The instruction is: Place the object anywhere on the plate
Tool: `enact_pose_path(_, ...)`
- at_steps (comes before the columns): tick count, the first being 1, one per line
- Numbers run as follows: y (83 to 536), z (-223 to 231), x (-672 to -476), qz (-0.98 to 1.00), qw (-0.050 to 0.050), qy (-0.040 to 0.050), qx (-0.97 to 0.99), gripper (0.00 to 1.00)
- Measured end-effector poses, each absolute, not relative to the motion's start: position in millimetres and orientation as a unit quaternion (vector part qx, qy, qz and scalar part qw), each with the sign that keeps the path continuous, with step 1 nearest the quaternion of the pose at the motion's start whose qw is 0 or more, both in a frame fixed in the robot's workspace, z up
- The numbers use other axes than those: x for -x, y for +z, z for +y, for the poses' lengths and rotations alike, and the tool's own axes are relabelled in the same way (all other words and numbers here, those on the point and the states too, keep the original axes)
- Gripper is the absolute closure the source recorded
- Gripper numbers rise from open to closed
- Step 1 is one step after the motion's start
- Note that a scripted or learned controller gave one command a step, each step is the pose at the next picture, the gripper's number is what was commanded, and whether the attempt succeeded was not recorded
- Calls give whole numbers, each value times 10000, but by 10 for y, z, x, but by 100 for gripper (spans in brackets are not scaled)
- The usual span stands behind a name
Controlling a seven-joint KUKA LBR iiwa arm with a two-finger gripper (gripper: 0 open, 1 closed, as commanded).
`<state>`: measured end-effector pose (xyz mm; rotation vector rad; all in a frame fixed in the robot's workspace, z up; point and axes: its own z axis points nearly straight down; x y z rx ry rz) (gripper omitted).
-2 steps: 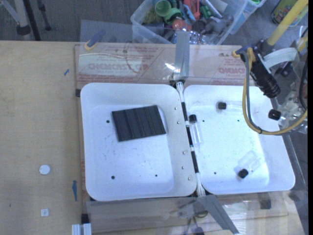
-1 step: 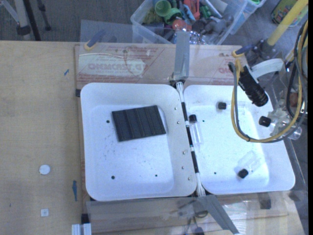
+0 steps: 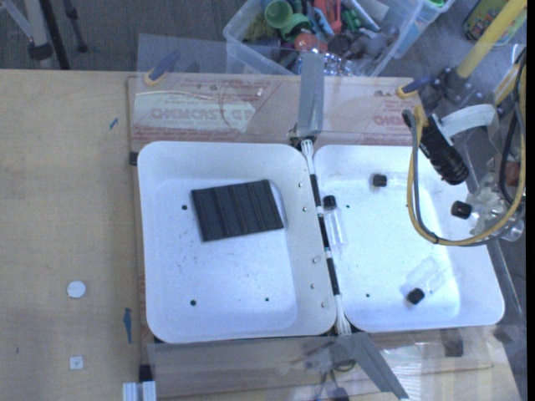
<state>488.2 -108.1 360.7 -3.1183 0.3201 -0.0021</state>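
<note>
Dark grey and ribbed, one plate (image 3: 238, 210) is lying in the left bin (image 3: 159, 174) — one of two white bins. Right of the plate, one clear object (image 3: 425, 276) is resting in the right bin (image 3: 368, 303). The arm (image 3: 456, 136) is hanging over that bin's right edge — its gripper's state I cannot tell.

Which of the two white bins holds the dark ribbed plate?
The left bin holds the dark ribbed plate, lying flat in its upper half. The right bin has small clear, black-capped objects instead.
</note>
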Motion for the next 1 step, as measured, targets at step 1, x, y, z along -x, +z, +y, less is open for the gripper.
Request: enact_pose_path(1,3229,-1112,-4847,1021,28,17,9948,100)
